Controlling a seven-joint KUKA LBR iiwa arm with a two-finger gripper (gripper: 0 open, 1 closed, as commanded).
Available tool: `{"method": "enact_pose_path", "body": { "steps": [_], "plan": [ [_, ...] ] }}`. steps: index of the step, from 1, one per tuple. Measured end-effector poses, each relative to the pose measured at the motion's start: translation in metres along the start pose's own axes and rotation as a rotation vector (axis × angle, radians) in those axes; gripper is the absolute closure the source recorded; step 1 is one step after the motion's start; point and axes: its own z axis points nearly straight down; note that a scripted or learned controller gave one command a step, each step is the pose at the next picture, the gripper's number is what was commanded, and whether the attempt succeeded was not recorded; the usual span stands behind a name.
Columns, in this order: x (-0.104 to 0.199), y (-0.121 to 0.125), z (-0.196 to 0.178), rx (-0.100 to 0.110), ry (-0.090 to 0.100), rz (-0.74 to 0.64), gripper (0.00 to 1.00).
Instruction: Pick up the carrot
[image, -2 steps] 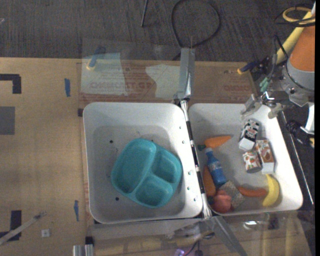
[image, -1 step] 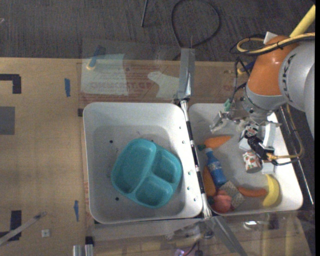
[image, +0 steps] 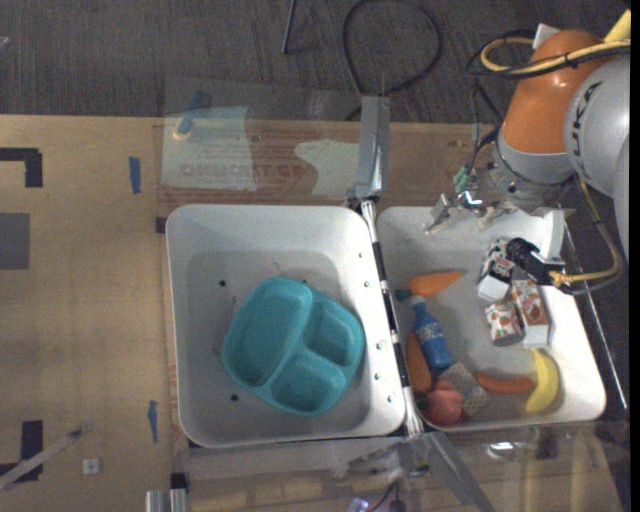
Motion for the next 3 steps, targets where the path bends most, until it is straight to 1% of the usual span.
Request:
{"method": "enact_pose_path", "body": {
  "steps": [1, 2, 3],
  "plan": [
    [0.004, -0.037, 0.08, -0.001, 0.001, 0.148, 0.0],
    [0.003, -0.035, 0.068, -0.008, 0.001, 0.15, 1.0],
    [0.003, -0.036, 0.068, -0.007, 0.001, 0.151, 0.0]
  ]
}}
